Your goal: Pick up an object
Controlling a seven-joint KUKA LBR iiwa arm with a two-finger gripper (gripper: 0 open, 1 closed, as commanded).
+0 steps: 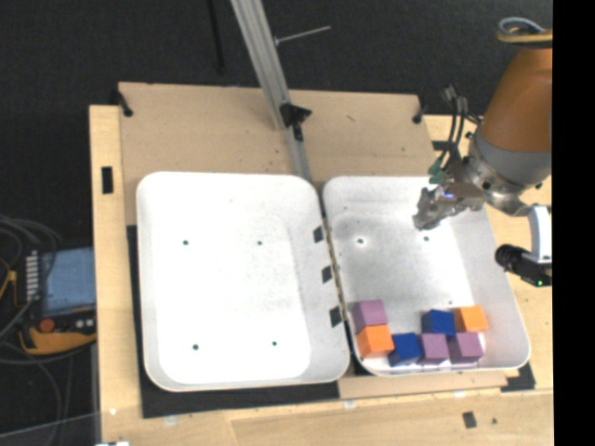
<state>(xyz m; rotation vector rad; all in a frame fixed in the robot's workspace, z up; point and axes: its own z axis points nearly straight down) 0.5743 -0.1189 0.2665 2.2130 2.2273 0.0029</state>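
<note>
Arm enters from right; claw [430, 214] hangs over the upper part of the right bin [390, 203]. Cannot tell how the claw is set; nothing visible in it.

Blocks cluster along the right bin's near edge, well apart from the claw: purple cube [370, 313] atop orange cube [376, 340], blue cube [406, 347], purple cube [434, 347], blue cube [439, 322], orange cube [472, 319], purple cube [467, 346]. All roughly cubic, no clear long axis; faces sit slightly skewed to the bin walls.

Left bin [232, 277] sits beside it on the counter [214, 128].
</note>
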